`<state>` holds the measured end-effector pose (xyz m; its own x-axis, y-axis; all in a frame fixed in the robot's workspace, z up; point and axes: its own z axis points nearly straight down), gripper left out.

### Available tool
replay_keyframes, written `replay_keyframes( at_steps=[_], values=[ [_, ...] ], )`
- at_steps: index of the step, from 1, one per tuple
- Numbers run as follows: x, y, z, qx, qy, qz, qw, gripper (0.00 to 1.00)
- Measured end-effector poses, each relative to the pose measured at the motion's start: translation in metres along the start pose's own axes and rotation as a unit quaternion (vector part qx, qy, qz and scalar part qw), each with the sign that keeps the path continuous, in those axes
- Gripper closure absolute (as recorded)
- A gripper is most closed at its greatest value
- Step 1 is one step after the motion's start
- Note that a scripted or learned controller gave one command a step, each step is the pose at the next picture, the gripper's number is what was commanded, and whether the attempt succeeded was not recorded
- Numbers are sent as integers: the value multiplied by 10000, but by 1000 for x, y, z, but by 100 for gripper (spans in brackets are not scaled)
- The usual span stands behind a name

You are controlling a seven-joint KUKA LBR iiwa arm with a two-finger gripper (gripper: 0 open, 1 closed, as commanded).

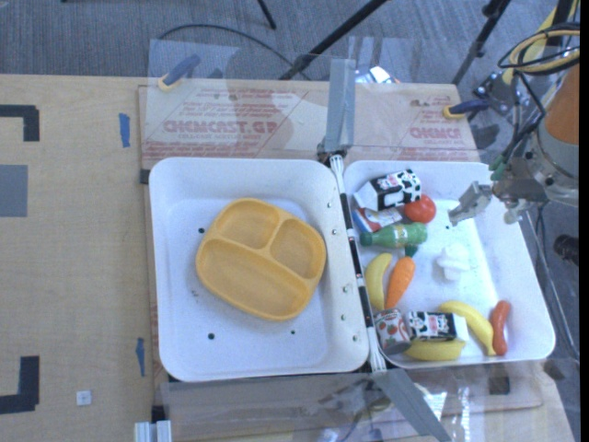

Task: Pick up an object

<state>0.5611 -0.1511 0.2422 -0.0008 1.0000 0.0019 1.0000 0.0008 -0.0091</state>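
Arm reaching in from right, gripper (490,203) hovering over right bin's (538,288) far-right corner. Fingers spread wide, holding nothing.

Yellow-orange divided plate (261,258), orange carrot (398,282), red tomato (420,210), white bins (175,247).

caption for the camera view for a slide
End effector above right bin of toy food; yellow divided plate in left bin.
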Motion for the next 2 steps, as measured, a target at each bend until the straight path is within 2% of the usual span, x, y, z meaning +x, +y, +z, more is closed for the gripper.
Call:
replay_keyframes(
  at_steps=[1, 2],
  values=[
    [-65, 18, 132, 12, 61, -134, 9999, 0],
    [-40, -5, 157, -60, -25, -839, 9965, 0]
  ],
)
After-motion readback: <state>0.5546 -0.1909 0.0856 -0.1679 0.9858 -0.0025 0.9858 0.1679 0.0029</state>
